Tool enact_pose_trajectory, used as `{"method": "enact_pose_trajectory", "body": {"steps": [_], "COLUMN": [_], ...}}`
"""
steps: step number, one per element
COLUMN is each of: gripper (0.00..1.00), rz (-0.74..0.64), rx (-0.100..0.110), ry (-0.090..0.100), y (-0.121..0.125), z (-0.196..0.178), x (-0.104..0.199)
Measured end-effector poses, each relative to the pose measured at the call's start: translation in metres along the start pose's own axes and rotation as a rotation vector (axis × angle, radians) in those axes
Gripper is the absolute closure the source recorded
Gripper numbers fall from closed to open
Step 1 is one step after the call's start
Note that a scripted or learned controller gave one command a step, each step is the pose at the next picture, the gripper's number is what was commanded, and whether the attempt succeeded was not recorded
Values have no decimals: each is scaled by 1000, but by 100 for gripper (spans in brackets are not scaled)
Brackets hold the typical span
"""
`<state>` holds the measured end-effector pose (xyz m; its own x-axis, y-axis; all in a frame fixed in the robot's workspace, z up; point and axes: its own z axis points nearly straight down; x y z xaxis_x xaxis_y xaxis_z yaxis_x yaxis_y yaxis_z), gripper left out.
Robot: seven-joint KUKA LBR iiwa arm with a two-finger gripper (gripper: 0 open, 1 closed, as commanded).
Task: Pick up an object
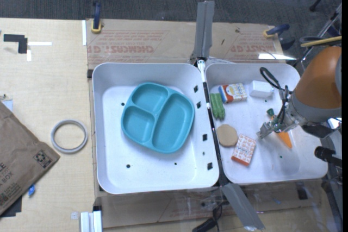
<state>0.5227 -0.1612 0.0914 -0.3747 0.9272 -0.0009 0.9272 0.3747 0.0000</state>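
Observation:
My gripper (269,129) is low inside the right bin (272,171), reaching in from the right under the arm's orange band (322,80). An orange carrot-like piece (285,139) lies just right of the gripper tip, partly behind it. A small green item (270,112) sits just above the tip. To the left lie a patterned orange packet (244,150) and a round tan disc (227,135). Farther back are a green vegetable (217,106), a small printed box (235,92) and a white block (262,89). Nothing visibly sits in the gripper.
The left bin (109,171) holds a blue divided plate (157,117). A ring of tape (69,135) and a brown cardboard box (19,163) lie on the bench to the left. A grey post (204,30) stands behind the wall shared by the bins.

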Motion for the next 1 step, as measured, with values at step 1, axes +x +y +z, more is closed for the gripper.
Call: {"method": "enact_pose_trajectory", "body": {"steps": [1], "gripper": [0], "rz": [1], "rx": [0], "ry": [0], "y": [0], "z": [0], "x": [0]}}
